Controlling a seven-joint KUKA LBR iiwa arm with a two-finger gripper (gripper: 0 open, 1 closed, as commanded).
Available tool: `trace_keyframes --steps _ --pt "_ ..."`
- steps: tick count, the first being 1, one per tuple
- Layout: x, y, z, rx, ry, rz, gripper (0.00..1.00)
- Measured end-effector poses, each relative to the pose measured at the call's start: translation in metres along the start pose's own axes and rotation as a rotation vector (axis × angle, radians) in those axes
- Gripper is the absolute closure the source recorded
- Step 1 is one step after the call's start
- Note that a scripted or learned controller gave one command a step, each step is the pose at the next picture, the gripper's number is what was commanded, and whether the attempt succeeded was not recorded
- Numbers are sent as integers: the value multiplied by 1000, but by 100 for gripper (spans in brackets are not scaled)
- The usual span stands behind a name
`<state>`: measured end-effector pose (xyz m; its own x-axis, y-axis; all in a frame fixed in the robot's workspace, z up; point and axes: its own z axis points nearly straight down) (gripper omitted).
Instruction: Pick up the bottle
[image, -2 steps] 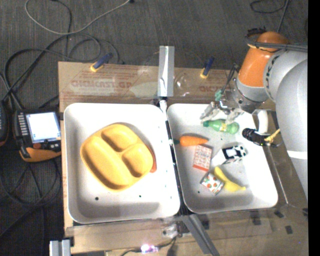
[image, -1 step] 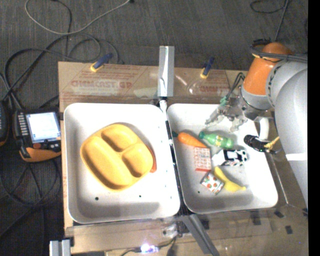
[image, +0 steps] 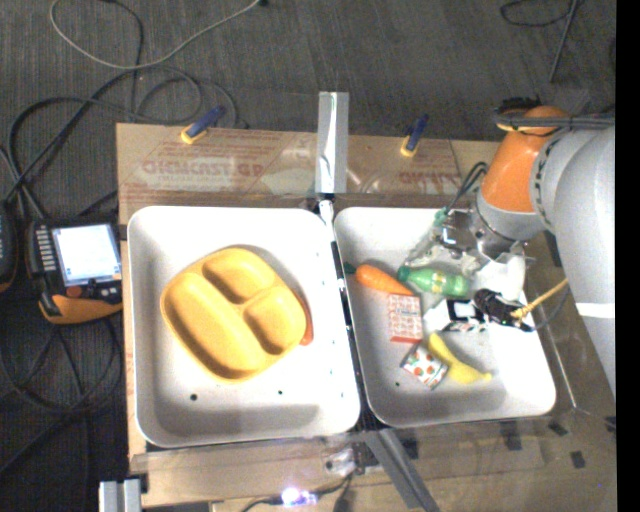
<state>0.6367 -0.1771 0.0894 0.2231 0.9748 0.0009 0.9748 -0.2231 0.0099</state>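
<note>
The green bottle (image: 436, 281) lies on its side on the floor of the right bin (image: 380, 400), its tip close to the carrot (image: 383, 280). It looks not yet lifted, so the grasp and the raise are both left to do. The pincer (image: 462, 243) hangs just above and behind the bottle's far end, at the end of the arm (image: 575, 200); whether it stands apart or together I cannot tell, since the wrist hides it. Nearer the front lie a small printed card (image: 403, 315), a banana (image: 455, 361) and a strawberry carton (image: 424, 369). The left bin (image: 150, 400) holds a yellow divided plate (image: 235, 312).
</note>
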Motion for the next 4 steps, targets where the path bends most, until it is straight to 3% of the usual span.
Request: trace_keyframes --steps 1,2,3,4 --pt "1 1 -12 -3 3 -1 100" --pt "26 15 -16 13 -3 123 100" --pt "26 15 -16 12 -4 123 0" --pt "8 -16 0 -1 -3 188 0"
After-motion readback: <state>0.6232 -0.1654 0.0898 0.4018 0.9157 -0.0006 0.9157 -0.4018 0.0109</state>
